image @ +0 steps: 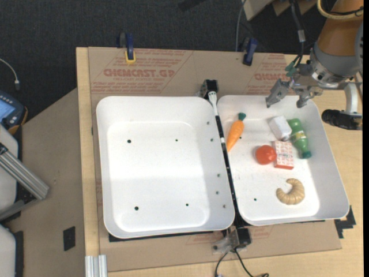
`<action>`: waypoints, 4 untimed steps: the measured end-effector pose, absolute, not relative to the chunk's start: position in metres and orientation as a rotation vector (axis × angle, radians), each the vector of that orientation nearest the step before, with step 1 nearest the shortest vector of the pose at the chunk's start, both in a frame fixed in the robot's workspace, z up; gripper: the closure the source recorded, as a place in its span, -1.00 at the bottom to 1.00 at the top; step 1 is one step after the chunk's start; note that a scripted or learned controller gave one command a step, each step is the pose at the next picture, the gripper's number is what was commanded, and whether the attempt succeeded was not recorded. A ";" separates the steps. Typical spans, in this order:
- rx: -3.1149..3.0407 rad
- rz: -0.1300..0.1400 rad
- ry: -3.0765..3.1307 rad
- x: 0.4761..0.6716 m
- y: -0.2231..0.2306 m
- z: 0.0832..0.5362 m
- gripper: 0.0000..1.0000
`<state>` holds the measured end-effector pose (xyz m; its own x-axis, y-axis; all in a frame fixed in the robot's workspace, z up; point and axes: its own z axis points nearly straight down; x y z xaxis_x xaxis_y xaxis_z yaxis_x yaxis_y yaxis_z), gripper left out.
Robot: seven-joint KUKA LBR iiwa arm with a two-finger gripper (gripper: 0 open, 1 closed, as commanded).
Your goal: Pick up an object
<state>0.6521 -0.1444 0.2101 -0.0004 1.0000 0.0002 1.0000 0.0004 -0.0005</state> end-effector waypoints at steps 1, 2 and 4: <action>-2.219 0.010 -2.199 0.529 -0.207 0.081 -1.00; -2.229 -0.015 -2.239 0.576 -0.185 0.270 -1.00; -2.230 0.017 -2.235 0.602 -0.100 0.085 -1.00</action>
